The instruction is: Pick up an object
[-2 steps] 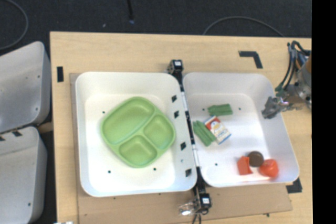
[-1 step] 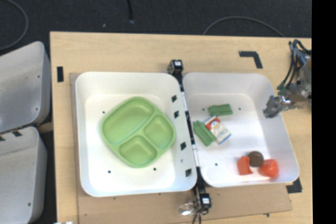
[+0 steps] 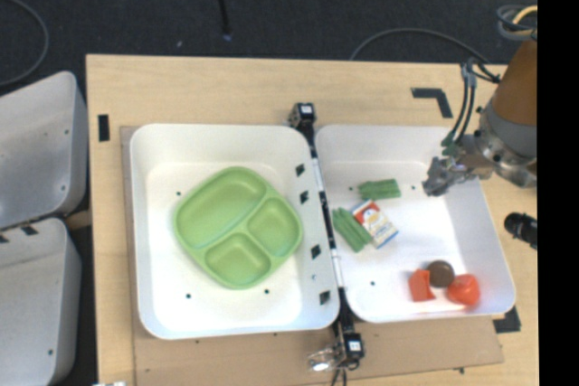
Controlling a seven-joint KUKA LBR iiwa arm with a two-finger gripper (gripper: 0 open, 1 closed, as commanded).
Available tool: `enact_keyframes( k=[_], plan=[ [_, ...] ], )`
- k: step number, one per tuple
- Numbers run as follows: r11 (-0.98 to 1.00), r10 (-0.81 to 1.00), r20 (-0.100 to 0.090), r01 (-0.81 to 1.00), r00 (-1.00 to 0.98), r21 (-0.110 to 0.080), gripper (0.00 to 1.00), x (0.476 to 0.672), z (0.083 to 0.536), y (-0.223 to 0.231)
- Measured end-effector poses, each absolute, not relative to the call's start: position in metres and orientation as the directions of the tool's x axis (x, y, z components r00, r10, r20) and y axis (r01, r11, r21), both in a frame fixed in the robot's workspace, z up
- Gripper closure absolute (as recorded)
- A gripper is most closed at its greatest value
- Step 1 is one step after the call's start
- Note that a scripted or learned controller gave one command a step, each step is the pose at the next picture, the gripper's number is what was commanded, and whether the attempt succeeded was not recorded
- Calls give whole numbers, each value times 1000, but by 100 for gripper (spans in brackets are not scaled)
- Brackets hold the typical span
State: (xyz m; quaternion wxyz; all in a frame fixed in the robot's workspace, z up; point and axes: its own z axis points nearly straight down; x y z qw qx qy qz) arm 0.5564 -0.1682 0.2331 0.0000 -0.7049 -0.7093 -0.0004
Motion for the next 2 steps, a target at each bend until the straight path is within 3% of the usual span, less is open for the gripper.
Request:
enact_keyframes(
  k=[2],
  plan=[
    [7, 1000, 0, 1000, -7, 2, 100, 602, 233, -67]
  ],
)
